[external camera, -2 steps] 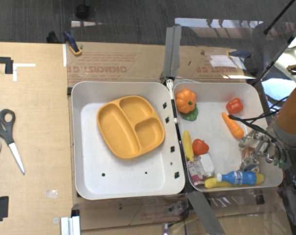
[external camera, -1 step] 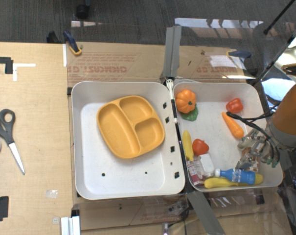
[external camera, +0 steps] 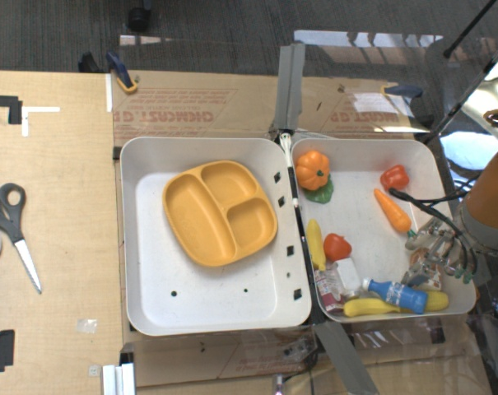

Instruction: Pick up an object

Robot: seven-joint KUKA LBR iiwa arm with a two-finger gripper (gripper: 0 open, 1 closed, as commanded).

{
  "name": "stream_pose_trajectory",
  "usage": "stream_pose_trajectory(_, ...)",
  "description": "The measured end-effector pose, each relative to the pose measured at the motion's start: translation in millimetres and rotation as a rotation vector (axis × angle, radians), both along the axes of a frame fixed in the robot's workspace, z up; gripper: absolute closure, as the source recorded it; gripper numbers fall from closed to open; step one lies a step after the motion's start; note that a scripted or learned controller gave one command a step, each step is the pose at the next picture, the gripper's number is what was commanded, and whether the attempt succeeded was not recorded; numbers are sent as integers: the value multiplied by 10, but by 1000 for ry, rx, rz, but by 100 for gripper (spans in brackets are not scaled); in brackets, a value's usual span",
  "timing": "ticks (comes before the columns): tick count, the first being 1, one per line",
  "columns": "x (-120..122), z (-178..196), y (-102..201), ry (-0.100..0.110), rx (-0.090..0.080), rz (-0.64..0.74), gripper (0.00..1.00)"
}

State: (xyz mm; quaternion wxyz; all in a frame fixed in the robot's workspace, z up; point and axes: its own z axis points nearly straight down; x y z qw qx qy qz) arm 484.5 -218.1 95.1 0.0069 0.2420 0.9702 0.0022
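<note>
- Nearest to us, along the near wall of the right bin [external camera: 372,148], we see a blue bottle [external camera: 399,295] lying on its side with a yellow banana-shaped piece [external camera: 370,307] touching it on the near side; a second yellow piece [external camera: 436,301] pokes out past the bottle's far end.
- The gripper [external camera: 432,253] sits low in that bin's right-hand part, a tangle of metal and cable, and we cannot tell how its fingers stand or whether anything is between them.
- The relation that matters for us: the blue bottle lies just below the fingers, toward the near wall, with its long axis running left to right along that wall. We judge it the likeliest thing to pick.
- For a clean grip we think the fingers would need to close across the bottle's short width, not along its length.
- Just beyond the fingers, on the far side, an orange carrot [external camera: 393,210] lies at a slant, and a red pepper [external camera: 394,177] sits farther off the same way.
- To the left of the fingers lie a red piece [external camera: 337,246], a small packet [external camera: 337,282], and a yellow corn-like piece [external camera: 315,243].
- An orange pumpkin [external camera: 312,169] sits well apart, in the far left corner.
- The left bin [external camera: 150,303] holds a yellow divided plate [external camera: 220,212], well away from the fingers.
</note>
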Motion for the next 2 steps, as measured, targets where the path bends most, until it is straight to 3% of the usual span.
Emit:
stream_pose_trajectory(1,-11,-6,100,-1,-5,8,0)
stream_pose_trajectory(2,-9,67,102,3,-4,12,100)
